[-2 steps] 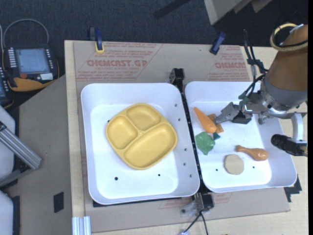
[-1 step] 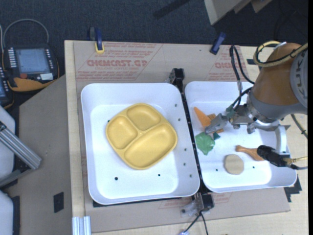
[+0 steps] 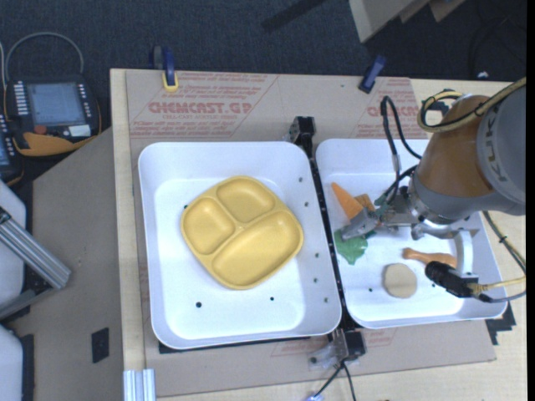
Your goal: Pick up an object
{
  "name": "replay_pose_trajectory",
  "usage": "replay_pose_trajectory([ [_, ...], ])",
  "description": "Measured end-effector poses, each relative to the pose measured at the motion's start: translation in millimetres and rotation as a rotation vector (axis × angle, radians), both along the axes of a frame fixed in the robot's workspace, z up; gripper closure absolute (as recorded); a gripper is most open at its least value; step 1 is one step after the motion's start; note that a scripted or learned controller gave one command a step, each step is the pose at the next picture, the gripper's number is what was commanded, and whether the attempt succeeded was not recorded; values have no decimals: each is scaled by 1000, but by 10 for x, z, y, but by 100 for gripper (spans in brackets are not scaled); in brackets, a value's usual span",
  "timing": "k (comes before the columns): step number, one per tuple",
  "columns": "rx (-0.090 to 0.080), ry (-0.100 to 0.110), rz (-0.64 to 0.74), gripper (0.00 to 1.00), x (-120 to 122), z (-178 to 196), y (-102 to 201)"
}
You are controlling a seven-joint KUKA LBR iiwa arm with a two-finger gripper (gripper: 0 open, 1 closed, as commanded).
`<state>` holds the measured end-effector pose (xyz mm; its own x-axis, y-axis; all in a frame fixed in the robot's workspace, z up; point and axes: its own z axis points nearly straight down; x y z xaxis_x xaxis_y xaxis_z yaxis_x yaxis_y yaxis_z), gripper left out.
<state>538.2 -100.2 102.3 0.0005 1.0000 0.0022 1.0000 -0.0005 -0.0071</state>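
The arm (image 3: 468, 153) reached in from the right and hung low over the right bin (image 3: 368, 307). Its gripper (image 3: 365, 223) pointed toward the bin's left side, right by a green thing (image 3: 351, 249) and two orange bits (image 3: 351, 200). The fingers looked close together at the tips, with the green thing just under them, but I could not tell if they were open or shut, or if they held anything. So the step looked like the reach and the grab, not the lift. A tan round thing (image 3: 400, 280) sat near the front of the same bin, and a small orange stick (image 3: 428, 256) lay just behind it, beside the arm. Any of these could be the thing to pick up, but the green thing was the nearest. Next, the fingers would need to come down around it, squeeze, and then go straight up. The green thing lay close to the bin's left wall, so there was little room on that side, and a finger could bump the wall or the orange bits. There was more open floor toward the middle and front of the right bin. The left bin (image 3: 167, 224) held a yellow plate (image 3: 242, 232) with three parts, well apart from the gripper. Black wires ran near the arm on the right and might get in the way.
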Motion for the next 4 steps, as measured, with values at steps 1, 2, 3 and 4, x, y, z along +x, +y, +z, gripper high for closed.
replay_pose_trajectory([
  [1, -2, -8, 0, 100, 17, 133, -5],
  [2, -3, -13, 2, 100, 105, 677, 67],
  [3, -4, -14, 1, 100, 113, 1275, -20],
  [4, -4, -16, 2, 100, 127, 1814, -23],
])
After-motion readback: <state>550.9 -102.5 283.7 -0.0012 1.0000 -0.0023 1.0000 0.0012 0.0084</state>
